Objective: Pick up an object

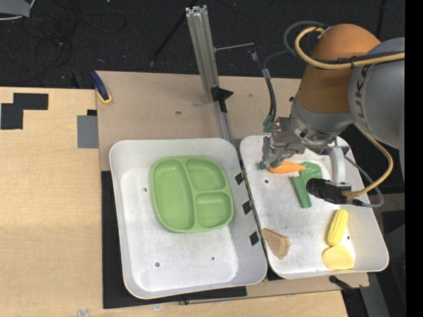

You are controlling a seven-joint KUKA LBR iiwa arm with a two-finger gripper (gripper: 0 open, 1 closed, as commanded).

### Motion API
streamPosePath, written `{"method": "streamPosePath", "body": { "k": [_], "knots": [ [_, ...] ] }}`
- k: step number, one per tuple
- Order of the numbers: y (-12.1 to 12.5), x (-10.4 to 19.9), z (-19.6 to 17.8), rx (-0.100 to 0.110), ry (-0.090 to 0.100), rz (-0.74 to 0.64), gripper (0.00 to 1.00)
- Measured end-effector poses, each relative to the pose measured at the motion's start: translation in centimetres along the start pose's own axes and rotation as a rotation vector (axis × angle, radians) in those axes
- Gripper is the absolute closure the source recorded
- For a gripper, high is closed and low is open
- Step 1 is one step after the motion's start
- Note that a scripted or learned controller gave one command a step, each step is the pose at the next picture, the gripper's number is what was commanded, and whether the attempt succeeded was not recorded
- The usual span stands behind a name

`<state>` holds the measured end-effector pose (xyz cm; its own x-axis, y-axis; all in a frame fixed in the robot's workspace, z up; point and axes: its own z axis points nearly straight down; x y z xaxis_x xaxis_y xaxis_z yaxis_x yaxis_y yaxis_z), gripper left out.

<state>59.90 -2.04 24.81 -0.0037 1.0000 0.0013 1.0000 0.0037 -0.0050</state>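
Right bin point(370, 259): holds the loose items. An orange toy carrot point(287, 168) lies near the bin's far-left corner. Just beside it, to the right, is a green toy piece point(304, 189) with a long stem, possibly a toy vegetable; type cannot be confirmed. A black part, apparently belonging to the arm's fittings, overlies the green piece's right side. Toward the near edge: a yellow toy corn cob point(338, 226), a yellow rounded item point(338, 257) just below it, and a tan wedge-shaped piece point(277, 243) near the bin's left wall.

Left bin point(125, 177): holds a green divided plate point(192, 193) with three compartments, sitting near the middle. No loose items seen in it.

Arm: reaches in from the right. The hand point(275, 156) is low over the far-left corner of the right bin, directly above or touching the carrot's left end. Whether its grip is wide or narrow cannot be told; the wrist body hides it. Nothing is confirmed as held.

Judgement of step: an attempt on the carrot appears to be in hand; the pick is not yet shown done.

Risks noted:
- The carrot lies close to the bin wall; the wall could block one side of the grip.
- The hand sits over the carrot's tapered end, so the carrot may pivot or slip out on lifting.
- The green piece lies close by and may be nudged or caught along with the carrot.
- The surface under the bins offers no catch if an item is flicked over the rim.
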Motion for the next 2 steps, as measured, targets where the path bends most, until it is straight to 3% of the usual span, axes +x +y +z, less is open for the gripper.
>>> {"method": "streamPosePath", "body": {
  "k": [2],
  "knots": [
    [1.2, 10.8, 2.6, -0.003, -0.002, 0.001, 1.0]
  ]
}}
